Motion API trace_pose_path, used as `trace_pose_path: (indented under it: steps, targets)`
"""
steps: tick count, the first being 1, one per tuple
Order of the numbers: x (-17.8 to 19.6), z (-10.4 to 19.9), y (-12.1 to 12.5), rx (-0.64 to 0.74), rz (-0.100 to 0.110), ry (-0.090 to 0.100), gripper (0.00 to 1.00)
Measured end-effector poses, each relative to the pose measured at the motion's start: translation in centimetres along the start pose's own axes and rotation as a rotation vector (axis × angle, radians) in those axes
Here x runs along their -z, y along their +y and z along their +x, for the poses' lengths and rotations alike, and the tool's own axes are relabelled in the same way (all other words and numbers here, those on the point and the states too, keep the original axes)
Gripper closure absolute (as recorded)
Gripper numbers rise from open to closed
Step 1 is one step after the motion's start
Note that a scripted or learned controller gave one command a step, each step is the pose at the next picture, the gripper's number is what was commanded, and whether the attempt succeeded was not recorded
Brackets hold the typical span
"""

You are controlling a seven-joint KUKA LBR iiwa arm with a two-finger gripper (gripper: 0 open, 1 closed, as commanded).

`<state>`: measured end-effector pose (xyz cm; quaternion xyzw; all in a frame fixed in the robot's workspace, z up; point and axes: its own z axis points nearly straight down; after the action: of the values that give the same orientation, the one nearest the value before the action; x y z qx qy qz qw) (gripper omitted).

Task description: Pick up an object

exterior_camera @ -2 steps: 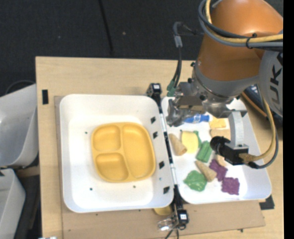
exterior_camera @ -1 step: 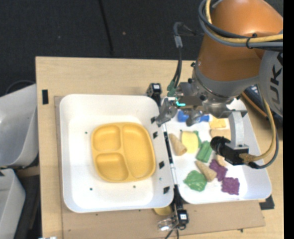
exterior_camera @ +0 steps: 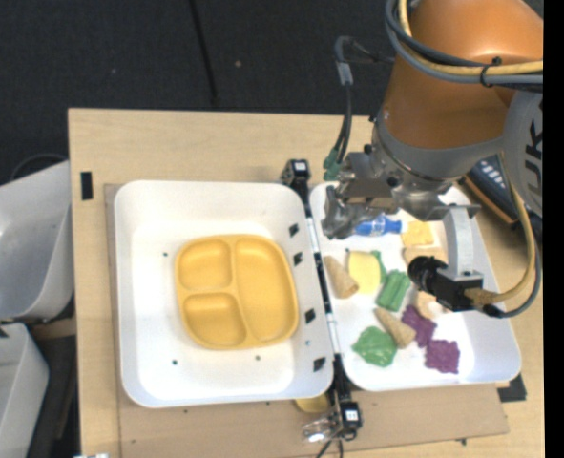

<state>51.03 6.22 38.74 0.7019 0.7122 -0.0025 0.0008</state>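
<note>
I see small plastic toys scattered in the right bin [exterior_camera: 496, 356]: a glossy green block [exterior_camera: 392, 290], knobbly purple pieces [exterior_camera: 432, 342], and a tan ridged cone [exterior_camera: 340, 276] at 9 o'clock of them. My gripper [exterior_camera: 350, 210] hangs at their 11 o'clock. A smooth yellow divided plate [exterior_camera: 235, 289] sits in the left bin [exterior_camera: 143, 256].

Fixed camera above bench [exterior_camera: 167, 132], slanted downward, both bins [exterior_camera: 129, 284] visible

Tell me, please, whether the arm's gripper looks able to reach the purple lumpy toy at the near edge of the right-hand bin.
Probably yes. The purple lumpy toy lies uncovered in the right-hand white bin, with nothing on top of it; the gripper sits over the same bin's far left corner. The green toy and tan cone lie beside it.
</note>
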Motion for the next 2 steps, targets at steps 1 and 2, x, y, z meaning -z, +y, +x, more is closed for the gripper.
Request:
trace_pose_path:
  steps: [1, 2]
  targets:
    - [12.0, -2.3, -2.1, -0.013, -0.016, 0.005, 1.00]
    - [0.8, -5.4, -2.2, -0.018, 0.009, 0.002, 1.00]
